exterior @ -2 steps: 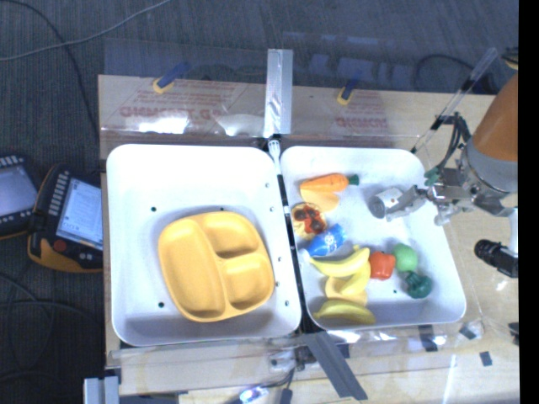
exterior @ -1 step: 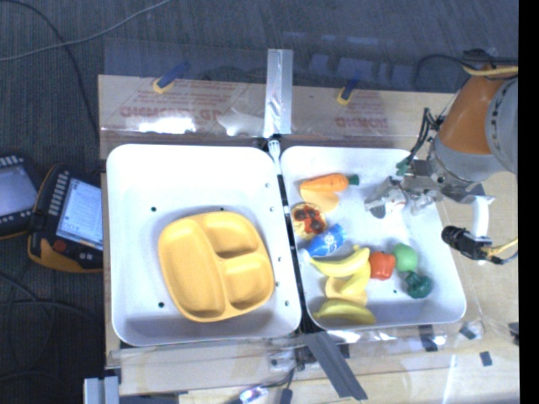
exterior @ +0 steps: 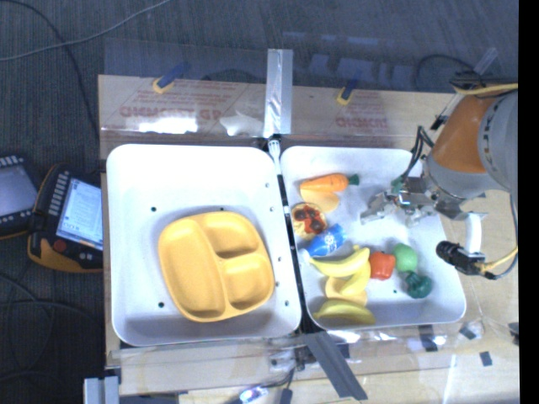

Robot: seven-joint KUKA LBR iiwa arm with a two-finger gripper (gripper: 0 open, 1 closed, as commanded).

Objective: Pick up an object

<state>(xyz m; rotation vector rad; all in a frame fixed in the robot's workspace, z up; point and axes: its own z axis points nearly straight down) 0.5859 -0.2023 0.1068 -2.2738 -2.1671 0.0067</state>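
The right bin (exterior: pixel 438 310) holds several toy foods. An orange carrot (exterior: pixel 324 185) lies at the back left, with a brown and red piece (exterior: pixel 309 219) and a blue object (exterior: pixel 327 242) below it. Yellow bananas (exterior: pixel 341 264) and another yellow piece (exterior: pixel 345 311) sit at the front. A red pepper (exterior: pixel 381 264), a light green piece (exterior: pixel 406 257) and a dark green piece (exterior: pixel 418 286) lie to the right. My gripper (exterior: pixel 397 204) hangs low over the bin's back right area, open, with nothing between its fingers. It is right of the carrot and above the pepper.
The left bin (exterior: pixel 135 183) holds a yellow divided plate (exterior: pixel 217 263). A metal divider (exterior: pixel 279 91) stands behind the seam between the bins. A handheld pendant (exterior: pixel 67 221) lies off the bench at the left. The arm's cable (exterior: pixel 467 255) loops over the right bin's edge.
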